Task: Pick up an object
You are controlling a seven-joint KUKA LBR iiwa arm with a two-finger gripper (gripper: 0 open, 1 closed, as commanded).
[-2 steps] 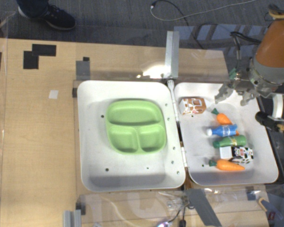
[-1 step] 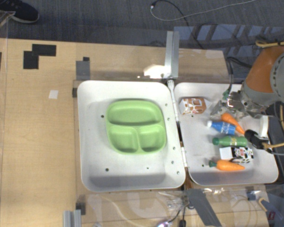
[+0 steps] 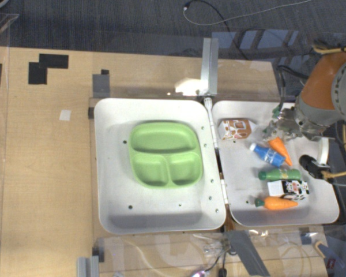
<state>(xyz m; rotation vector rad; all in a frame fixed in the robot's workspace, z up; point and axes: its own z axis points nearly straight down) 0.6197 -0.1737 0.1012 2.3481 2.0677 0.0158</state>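
Note:
The right bin (image 3: 242, 203) holds several small items. A brown snack packet (image 3: 235, 129) lies at its back left. Near the middle a blue bottle (image 3: 267, 154) touches an orange cone-shaped piece (image 3: 280, 149). In front of them lie a green bottle (image 3: 278, 175), a black and white carton (image 3: 289, 187) and a toy carrot (image 3: 279, 203). My gripper (image 3: 279, 126) hangs over the bin's back right part, just behind the orange piece. Nothing shows between its tips.
The left bin (image 3: 112, 212) carries a green divided plate (image 3: 164, 154) in its middle. A metal post (image 3: 210, 65) rises behind the seam between the bins. The grey arm with its orange band (image 3: 322, 85) and cables crowd the right bin's right side.

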